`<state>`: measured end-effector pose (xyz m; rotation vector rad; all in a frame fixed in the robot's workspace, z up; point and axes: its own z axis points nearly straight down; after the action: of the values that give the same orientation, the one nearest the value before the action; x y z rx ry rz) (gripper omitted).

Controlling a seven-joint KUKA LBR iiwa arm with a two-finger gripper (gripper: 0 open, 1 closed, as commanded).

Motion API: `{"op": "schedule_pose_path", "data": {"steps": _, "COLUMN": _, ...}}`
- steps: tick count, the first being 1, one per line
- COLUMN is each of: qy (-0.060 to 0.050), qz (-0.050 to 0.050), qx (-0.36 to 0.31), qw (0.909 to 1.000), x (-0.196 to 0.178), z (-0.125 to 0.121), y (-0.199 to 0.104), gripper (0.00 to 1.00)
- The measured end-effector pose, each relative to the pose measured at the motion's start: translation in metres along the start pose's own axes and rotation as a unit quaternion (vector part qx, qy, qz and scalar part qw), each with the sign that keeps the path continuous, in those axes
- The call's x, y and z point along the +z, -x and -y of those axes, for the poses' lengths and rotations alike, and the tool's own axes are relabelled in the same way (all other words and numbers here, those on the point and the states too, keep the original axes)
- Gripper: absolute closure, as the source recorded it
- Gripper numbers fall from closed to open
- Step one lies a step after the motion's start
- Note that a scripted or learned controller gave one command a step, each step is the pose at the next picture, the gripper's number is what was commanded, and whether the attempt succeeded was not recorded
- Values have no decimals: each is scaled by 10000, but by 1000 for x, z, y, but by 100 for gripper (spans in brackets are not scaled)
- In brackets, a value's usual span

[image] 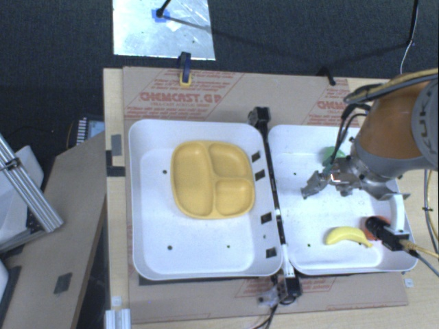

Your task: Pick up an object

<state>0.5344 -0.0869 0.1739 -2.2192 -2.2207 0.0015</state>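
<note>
down at the front of the right bin [302, 252] lies a yellow banana [348, 236], curved, flat on the white floor. just above and a little left of it hangs the gripper [321, 181], well apart from the fruit, nothing between its fingers; i cannot tell how wide it stands. something green [330, 153] peeks out behind the arm. over in the left bin [147, 252] sits a yellow divided plate [211, 179] with 3 compartments.
</note>
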Motion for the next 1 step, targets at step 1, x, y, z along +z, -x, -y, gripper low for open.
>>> {"op": "schedule_pose_path", "data": {"steps": 1, "qy": -6, "qz": -1, "qx": 0, "qw": 10000, "x": 42, "z": 0, "y": 2, "gripper": 0}}
